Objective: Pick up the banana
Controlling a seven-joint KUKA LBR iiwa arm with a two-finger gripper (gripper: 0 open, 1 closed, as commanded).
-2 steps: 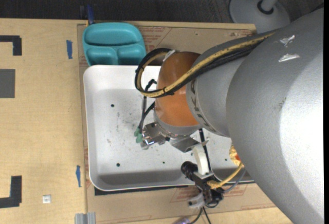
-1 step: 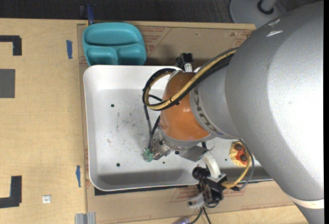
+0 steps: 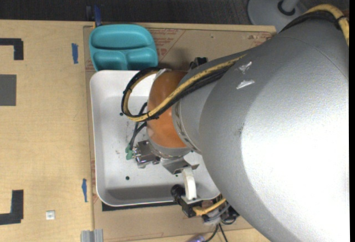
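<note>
Arm [image 3: 266, 124] low over white bin [image 3: 105, 141], hiding most of it. Claw [image 3: 145, 156] state: can't tell. Banana location unknown (prob. under the wrist). Teal tray [image 3: 123, 46] beyond claw, on worktop [image 3: 44, 124]. Judging pick not confirmed; lift still to do.

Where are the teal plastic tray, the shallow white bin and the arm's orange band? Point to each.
teal plastic tray [image 3: 123, 46]: camera view, on its raised top surface.
shallow white bin [image 3: 108, 124]: camera view, on bare floor near its left wall.
orange band [image 3: 163, 110]: camera view, on its curved side.
</note>
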